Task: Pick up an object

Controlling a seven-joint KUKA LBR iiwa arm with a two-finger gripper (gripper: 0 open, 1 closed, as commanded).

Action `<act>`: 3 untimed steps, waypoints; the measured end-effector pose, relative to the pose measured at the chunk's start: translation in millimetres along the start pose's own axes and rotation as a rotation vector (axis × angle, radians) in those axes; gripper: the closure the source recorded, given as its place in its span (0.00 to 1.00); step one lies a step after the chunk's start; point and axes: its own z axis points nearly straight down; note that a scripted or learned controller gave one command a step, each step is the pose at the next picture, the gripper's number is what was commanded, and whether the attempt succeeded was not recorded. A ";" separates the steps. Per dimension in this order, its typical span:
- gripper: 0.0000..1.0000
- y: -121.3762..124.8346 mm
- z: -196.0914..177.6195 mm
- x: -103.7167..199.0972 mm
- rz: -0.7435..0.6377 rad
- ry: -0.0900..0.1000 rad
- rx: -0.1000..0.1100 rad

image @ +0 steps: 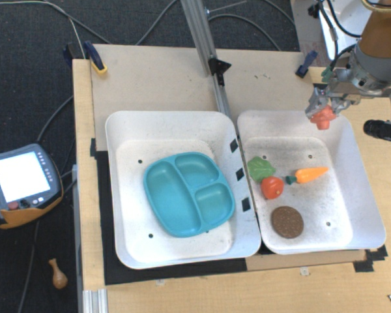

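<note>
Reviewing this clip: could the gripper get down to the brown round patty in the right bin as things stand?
Probably not yet: the gripper already holds a small red object. Otherwise the brown patty lies flat, apart from the tomato and carrot, uncovered from above.

1. Two white bins: left bin (127,175), right bin (352,175), both lightly speckled.
2. Teal divided plate (189,194).
3. Orange carrot (311,174), green stem end.
4. Red tomato (272,187); green leafy piece (260,168).
5. Brown speckled disc (287,222).
6. Red-orange item (323,118) at grey claw (324,106).
7. Tan table (156,77).
</note>
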 end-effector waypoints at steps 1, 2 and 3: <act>1.00 -10.1 3.1 54.5 -0.004 0.004 0.008; 1.00 -11.1 -6.2 114.7 -0.005 0.005 0.007; 1.00 -4.6 5.2 168.3 -0.004 0.004 0.009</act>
